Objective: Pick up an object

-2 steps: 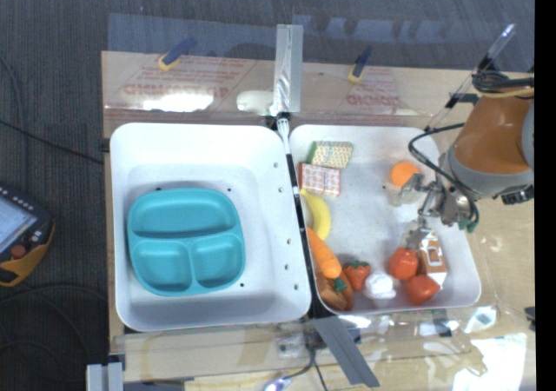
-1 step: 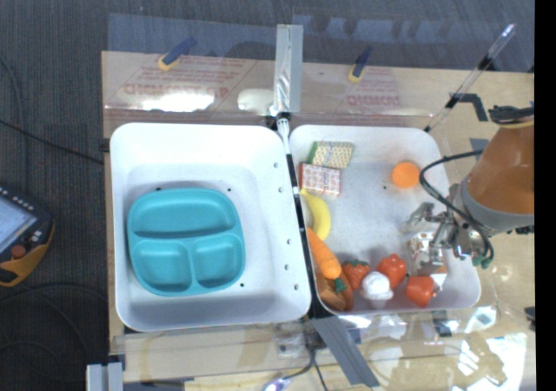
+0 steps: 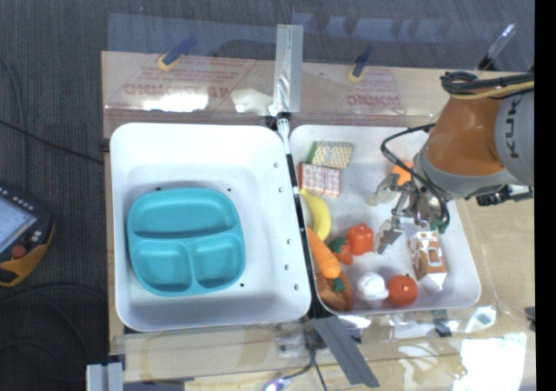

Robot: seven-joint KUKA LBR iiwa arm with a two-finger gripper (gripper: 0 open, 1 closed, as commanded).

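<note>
Tabletop (image 3: pixel 174 89), tan, bearing two shallow white bins side by side. Left bin (image 3: pixel 174 142) holding a teal divided plate (image 3: pixel 185 239) with three compartments. Right bin (image 3: pixel 460 281) holding small toy foods. Grey arm (image 3: pixel 473 150) with orange band, reaching in from the right above the right bin's right part. Claw (image 3: pixel 395 211) pointing down into the right bin, fingers (image 3: pixel 382 191) spread apart, nothing between them. Small carton (image 3: pixel 428 257) just right of the claw. Two patterned boxes, one (image 3: pixel 332 154) at the far wall, one (image 3: pixel 320 180) nearer. Banana (image 3: pixel 318 213) and carrot (image 3: pixel 323 257) along the left wall. Red pepper (image 3: pixel 360 238) just left of the claw. White ball (image 3: pixel 373 286) beside red tomato (image 3: pixel 402 290) at the near wall.
</note>
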